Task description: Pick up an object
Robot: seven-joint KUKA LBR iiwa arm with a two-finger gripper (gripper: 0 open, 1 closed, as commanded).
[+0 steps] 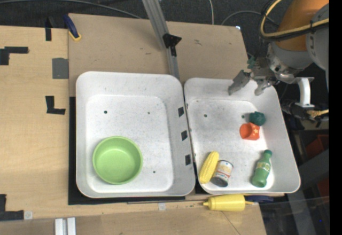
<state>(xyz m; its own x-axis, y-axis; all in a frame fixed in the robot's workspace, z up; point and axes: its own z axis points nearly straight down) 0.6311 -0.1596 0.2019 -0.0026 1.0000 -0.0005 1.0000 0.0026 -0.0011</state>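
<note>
The pincer, fingers spread and holding nothing, hangs over the far rim of the right bin. The step in hand is the approach: the next move calls for lowering onto one object, likely the nearby orange-and-green toy. Corn cob, can and green bottle lie nearer. The left bin bears a green bowl; a yellow bottle rests on the wooden counter.

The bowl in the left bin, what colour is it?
Light green bowl, seen in the camera view.

Hand spread over right bin, green bowl left
</note>
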